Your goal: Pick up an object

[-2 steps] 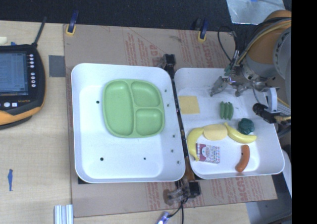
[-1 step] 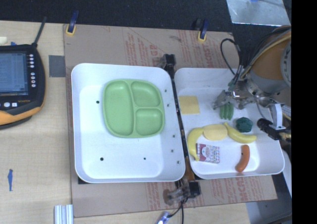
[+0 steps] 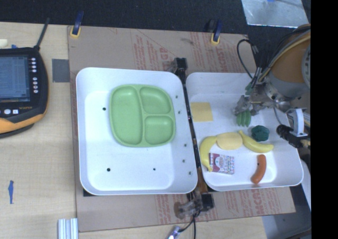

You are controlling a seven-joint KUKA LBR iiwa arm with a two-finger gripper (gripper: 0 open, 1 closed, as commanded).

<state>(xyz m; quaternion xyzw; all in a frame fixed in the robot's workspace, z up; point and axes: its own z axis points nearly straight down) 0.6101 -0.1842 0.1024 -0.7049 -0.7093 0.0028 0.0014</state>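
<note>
Where the arm enters at the frame's right, the tool [image 3: 244, 110] sits low in the right bin [image 3: 222, 82], fingers touching a green object [image 3: 243, 118]; grip unclear, with banana [image 3: 257, 145] below

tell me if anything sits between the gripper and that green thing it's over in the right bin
Nothing visible does. The gripper is right at the light green item, which pokes out just below it on the right bin floor. The dark green piece and the banana lie off to the side, apart from it.
</note>
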